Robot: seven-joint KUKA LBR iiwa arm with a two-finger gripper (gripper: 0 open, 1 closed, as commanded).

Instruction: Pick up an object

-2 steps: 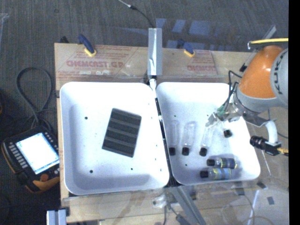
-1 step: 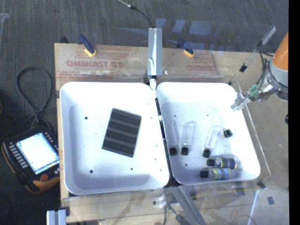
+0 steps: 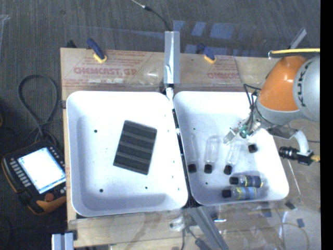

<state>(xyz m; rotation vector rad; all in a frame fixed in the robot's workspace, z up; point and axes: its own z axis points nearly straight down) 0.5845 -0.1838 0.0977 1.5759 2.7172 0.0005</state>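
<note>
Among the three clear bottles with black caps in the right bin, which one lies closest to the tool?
The rightmost clear bottle: its upper end lies just below the tool, while the middle bottle and the leftmost bottle lie further left.

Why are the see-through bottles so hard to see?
In the camera view, the clear bottles blend into the bright right bin; just their dark caps stand out. The gripper looks slightly blurred, while the dark ribbed block shows sharply.

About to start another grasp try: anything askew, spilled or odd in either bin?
Nothing spilled or broken. The bottles in the right bin all lie on their sides, and the dark ridged block in the left bin sits slightly tilted.
</note>
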